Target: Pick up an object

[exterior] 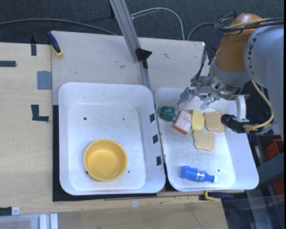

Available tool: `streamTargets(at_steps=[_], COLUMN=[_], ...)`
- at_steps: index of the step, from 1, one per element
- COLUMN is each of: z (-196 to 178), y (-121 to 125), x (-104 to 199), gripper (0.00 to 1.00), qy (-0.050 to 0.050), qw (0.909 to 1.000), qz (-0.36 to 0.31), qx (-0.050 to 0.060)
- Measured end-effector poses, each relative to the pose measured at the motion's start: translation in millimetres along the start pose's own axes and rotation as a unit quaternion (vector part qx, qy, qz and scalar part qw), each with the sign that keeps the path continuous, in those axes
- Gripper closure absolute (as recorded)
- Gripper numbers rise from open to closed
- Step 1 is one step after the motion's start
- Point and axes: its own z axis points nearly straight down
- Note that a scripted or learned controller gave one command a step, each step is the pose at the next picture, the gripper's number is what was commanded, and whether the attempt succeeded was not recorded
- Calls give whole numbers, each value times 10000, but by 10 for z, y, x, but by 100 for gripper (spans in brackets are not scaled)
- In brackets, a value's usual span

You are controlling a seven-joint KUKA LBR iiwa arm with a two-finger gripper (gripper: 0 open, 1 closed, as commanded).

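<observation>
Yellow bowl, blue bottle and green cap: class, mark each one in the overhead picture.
yellow bowl (105, 160), camera view, on its inner floor.
blue bottle (193, 173), camera view, on the middle of its body.
green cap (168, 112), camera view, on its top face.

Tool (198, 97) over right bin (243, 168); yellow bowl (105, 160) in left bin (71, 128).

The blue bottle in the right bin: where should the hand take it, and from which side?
The blue bottle lies on its side, apart from the other items, its narrower end pointing toward the bin's right. Probably best to come straight down from above and close across the wide blue body near its middle, fingers on either long side.
</observation>
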Motion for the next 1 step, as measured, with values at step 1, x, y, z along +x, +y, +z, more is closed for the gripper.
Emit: streamTargets(at_steps=[1], z=[0], y=[0], x=[-1], gripper=[0], qy=[0], qw=[10000], qz=[0], qx=[0])
